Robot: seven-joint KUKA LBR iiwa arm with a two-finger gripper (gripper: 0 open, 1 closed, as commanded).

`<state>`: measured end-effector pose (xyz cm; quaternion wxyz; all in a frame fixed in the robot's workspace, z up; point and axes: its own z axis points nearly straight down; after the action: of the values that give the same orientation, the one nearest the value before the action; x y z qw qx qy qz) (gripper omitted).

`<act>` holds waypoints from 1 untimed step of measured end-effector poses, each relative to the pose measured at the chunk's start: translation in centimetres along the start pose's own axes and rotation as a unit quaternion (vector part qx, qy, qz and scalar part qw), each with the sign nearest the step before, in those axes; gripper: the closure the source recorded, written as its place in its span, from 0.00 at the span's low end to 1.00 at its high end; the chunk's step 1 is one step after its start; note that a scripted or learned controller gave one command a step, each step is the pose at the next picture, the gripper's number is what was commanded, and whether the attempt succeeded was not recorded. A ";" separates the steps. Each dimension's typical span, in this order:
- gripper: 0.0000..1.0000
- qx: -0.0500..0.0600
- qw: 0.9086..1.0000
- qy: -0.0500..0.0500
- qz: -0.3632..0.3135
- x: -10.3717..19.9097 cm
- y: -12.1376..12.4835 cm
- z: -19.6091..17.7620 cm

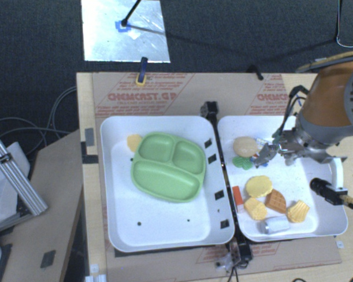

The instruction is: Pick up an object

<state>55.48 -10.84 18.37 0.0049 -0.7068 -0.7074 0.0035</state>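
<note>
Green three-compartment plastic tray point(167, 166) lying in left white bin point(124, 226); tool point(264, 156) low over right white bin point(335, 221), beside beige rounded toy bun point(245, 146).

Your arm point(331, 103) enters from the right edge of the frame, in its upper right part. You see a broad orange band at the top, and beneath it a rounded grey wrist section that slopes down and to the left. From that wrist the gripper point(262, 156) stretches leftward, ending right of the frame's centre, a little above mid-height. Its tip looks small, metallic and blurred, so the state of its tip cannot be made out. A dark cable loops along the wrist's left side.
</note>
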 end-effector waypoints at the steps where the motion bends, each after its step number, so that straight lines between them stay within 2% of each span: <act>1: 0.00 -0.007 1.000 -0.001 -0.001 0.0 0.3 -0.7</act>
<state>55.79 -10.83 19.05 -0.0004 -0.7060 -0.7082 -0.0006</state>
